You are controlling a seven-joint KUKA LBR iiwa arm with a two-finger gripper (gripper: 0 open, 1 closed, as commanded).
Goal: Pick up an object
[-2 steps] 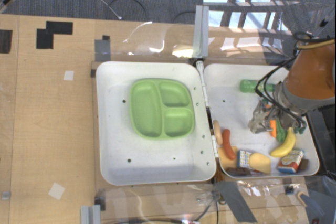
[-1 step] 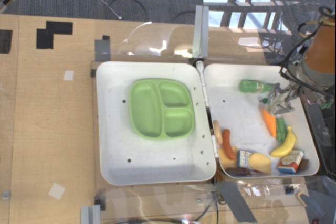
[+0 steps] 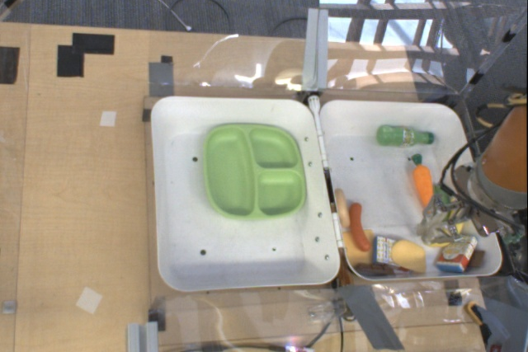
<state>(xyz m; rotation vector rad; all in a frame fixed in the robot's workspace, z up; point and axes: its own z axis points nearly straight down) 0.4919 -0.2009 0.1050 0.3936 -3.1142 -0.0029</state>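
Note:
My gripper hangs low in the right bin, near its front right corner. It is just below the orange carrot and just left of a small red, white and blue carton. A yellow lemon-like piece and a small blue and yellow box lie to its front left. A red sausage and a tan bun-like piece rest by the bin's left wall. A green bottle lies on its side at the back.
The left bin bears a green divided plate in its middle. The arm's orange band and dark cables overhang the right bin's right rim. A metal post stands behind the divide between the bins.

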